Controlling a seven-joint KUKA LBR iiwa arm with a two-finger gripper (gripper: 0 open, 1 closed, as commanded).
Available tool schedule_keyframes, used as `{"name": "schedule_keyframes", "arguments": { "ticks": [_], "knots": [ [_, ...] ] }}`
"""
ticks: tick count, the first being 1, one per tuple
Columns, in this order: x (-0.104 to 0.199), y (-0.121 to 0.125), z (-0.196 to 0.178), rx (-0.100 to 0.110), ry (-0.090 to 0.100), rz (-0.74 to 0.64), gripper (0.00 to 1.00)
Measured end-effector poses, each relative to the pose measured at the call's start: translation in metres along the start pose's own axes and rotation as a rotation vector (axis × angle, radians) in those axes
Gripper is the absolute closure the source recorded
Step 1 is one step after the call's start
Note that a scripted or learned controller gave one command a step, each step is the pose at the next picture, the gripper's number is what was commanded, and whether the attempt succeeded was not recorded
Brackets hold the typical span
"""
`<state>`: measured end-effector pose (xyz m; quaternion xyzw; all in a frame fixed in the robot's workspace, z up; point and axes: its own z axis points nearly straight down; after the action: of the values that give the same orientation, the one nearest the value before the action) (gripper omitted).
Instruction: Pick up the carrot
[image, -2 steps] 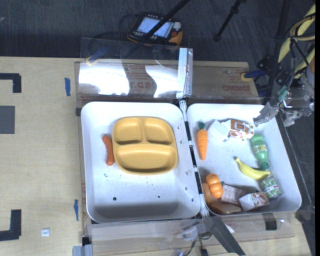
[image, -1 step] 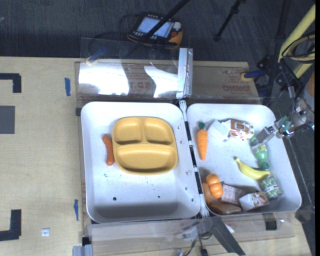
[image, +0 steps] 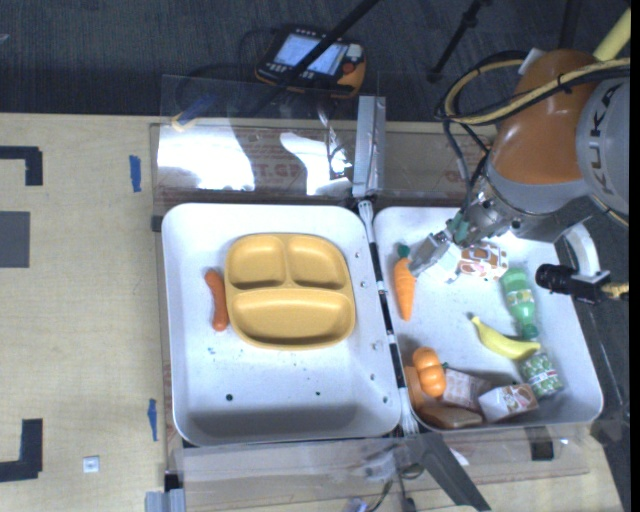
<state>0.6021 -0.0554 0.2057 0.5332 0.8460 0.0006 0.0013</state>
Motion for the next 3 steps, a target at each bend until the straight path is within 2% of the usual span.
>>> {"name": "schedule_keyframes", "arguments": {
  "ticks": [1,2,3],
  "knots": [
    [0.028,0.012,0.021,0.004,0.003,-0.036,0.0],
    [-0.077,0.021,0.088,-0.016,-0.013,-0.005,0.0],
    [-0.069,0.031,0.121,0.013,0.005,-0.113,0.0]
  ]
}}
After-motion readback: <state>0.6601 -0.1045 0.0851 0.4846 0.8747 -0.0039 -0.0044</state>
